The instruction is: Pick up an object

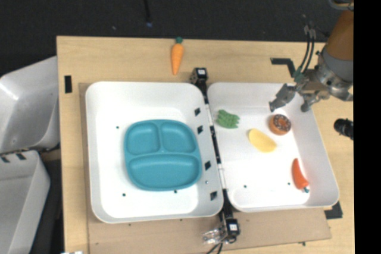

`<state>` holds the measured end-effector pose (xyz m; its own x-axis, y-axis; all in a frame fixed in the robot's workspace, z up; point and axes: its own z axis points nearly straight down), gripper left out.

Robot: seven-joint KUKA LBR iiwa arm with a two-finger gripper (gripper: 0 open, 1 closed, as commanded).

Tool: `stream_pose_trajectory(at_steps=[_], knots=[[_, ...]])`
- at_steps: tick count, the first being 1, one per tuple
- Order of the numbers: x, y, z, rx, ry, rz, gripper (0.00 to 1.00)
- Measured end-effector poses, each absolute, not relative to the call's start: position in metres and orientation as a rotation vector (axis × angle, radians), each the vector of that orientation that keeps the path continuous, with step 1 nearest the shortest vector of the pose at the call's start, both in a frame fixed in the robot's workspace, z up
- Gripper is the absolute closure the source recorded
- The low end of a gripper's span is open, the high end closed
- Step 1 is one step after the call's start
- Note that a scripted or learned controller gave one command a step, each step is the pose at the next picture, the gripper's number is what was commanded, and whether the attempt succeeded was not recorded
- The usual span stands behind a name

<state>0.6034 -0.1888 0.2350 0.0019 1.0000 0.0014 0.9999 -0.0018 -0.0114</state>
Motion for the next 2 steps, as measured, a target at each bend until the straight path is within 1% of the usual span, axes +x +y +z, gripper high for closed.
stream_pose_trajectory(at_steps=[1,2], knots=[[0.606,-0.188,0.242,-2.222,-2.223,-0.001,0.00],[0.603,-0.186,0.180,-2.220,-2.220,0.005,0.00]])
